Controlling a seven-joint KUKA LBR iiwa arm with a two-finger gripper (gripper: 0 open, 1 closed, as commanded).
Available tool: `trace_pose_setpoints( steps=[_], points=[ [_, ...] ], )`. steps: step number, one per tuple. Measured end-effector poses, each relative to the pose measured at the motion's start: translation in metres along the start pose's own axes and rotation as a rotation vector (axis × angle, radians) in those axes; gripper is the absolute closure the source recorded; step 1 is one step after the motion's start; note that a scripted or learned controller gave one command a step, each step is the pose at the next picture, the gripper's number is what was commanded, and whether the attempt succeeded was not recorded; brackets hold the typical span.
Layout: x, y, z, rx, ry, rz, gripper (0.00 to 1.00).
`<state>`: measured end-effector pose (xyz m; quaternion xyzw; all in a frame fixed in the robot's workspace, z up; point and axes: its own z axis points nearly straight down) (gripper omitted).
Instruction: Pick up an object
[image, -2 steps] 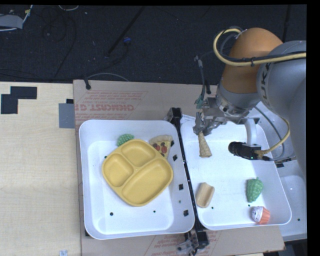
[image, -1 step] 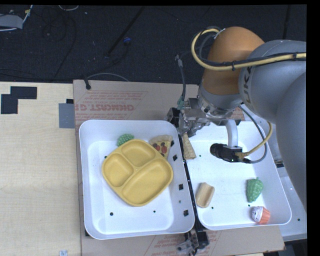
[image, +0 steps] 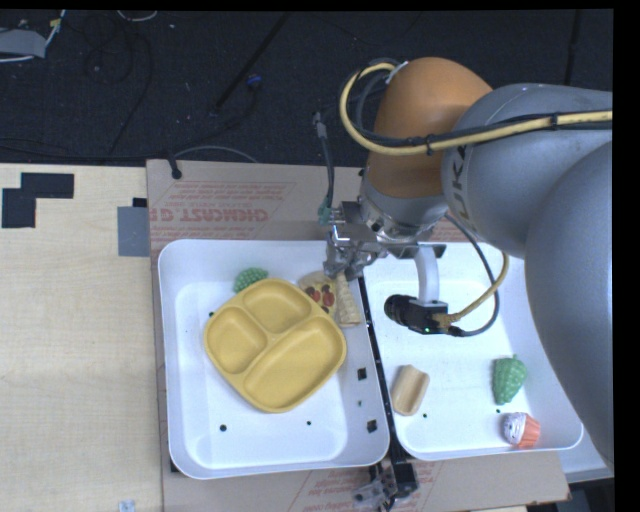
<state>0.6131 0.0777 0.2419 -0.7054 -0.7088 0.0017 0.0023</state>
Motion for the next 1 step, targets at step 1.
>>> trace_pose_setpoints(
  steps=[1],
  points=[
    [0.0288, -0.0146, 0.0195, 0.001, -0.001, 0.002, 1.00]
  ],
)
